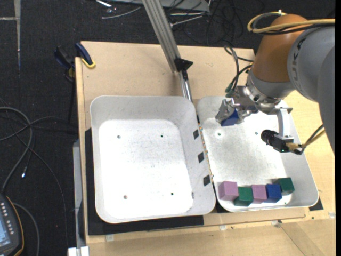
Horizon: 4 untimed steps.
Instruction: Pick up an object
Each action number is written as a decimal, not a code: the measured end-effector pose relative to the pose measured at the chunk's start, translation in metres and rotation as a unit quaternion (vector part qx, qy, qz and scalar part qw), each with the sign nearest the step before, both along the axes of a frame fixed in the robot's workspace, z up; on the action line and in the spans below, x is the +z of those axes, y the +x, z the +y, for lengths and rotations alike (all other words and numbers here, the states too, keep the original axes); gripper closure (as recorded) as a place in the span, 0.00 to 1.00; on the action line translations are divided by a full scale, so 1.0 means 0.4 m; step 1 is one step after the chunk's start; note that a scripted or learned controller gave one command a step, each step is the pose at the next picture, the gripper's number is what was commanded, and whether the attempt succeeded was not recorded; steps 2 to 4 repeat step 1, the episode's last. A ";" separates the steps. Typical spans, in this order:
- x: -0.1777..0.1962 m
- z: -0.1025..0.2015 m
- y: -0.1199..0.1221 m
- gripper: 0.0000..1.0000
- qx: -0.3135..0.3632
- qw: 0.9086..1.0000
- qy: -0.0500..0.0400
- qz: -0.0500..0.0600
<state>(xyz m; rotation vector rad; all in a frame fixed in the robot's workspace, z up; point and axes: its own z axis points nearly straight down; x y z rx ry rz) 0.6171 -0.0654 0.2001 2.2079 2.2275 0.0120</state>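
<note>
My gripper hangs over the far left part of the right bin, with the orange-banded arm reaching in from the right. A small blue block shows between its grey fingers, and the gripper is shut on it. Along the right bin's near edge several blocks lie in a row: a pink block, a green block, a second pink block, a blue block and a dark green block.
The left bin lies beside the right one, with black clips along the shared edge. A slanted metal pole ends just behind the bins. A blue and yellow clamp sits at the bench's far left corner.
</note>
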 end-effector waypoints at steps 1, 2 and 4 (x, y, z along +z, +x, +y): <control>-0.013 0.198 0.057 1.00 0.001 1.000 0.001 0.004; -0.013 0.198 0.057 1.00 0.001 1.000 0.001 0.004; -0.013 0.198 0.057 1.00 0.001 1.000 0.001 0.004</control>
